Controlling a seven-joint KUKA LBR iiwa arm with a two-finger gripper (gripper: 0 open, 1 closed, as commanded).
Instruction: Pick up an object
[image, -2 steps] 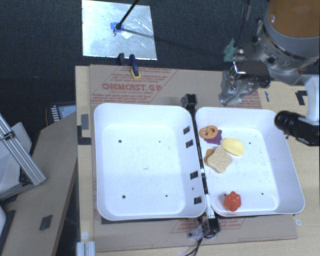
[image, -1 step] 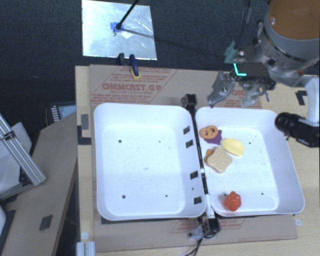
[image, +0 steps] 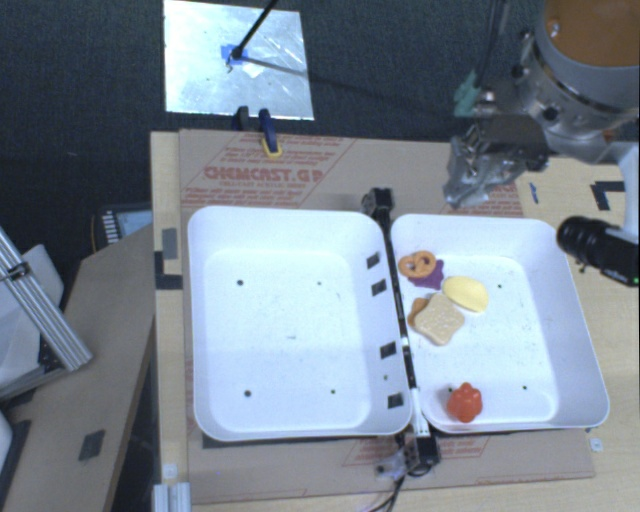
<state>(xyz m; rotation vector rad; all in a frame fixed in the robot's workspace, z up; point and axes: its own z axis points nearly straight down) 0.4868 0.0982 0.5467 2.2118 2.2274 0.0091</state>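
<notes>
The gripper (image: 478, 180) hangs above the far edge of the right bin (image: 570, 330), over the cardboard sheet (image: 330, 160) just beyond the bin's far rim; nothing lies between its fingers, and whether they are spread or pressed together cannot be told from this angle. The grey arm with its orange band (image: 590, 30) enters from the upper right.

The objects sit in the left half of the right bin. A pretzel (image: 418, 265) lies nearest the far side, touching a small purple piece (image: 430, 281) just below it. A pale yellow rounded piece, like a lemon (image: 466, 294), lies to the right of these. A slice of toast (image: 439, 321) lies just near of the lemon and appears to touch it, with a small tan piece (image: 416, 310) poking out at its left edge close to the divider (image: 396, 310). These form one tight cluster beside the divider wall. A red strawberry-like piece (image: 464, 402) stands well apart, close to the bin's near rim.

The right half of the right bin is open floor. A black cylindrical device (image: 595, 250) juts over that bin's far right corner. The left bin (image: 280, 320) shows bare white floor.
</notes>
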